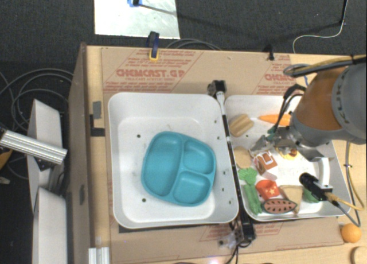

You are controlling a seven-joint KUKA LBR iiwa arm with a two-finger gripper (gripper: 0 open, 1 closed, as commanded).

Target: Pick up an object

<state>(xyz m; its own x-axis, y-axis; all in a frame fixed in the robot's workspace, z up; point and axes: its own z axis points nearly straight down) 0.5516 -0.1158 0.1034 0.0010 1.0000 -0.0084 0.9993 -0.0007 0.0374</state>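
Note:
The right bin [332, 159] holds several toy foods. A tan bread roll [241, 124] and an orange carrot [272, 119] lie at its far side. A brown and white piece [265, 162] sits mid-bin, with a green piece [248, 175], a red piece [266, 188], a dark brown piece [279, 205] and a tan slice [292, 193] toward the near side. My gripper [274, 143] hangs low over the middle of this bin, just above the brown and white piece. The wrist hides what lies under it.
The left bin [123, 142] holds a blue divided plate [178, 168]. A ridge [227, 148] separates the two bins. An orange ball [350, 233] lies on the bench past the right bin's near corner. Cables run along the left side.

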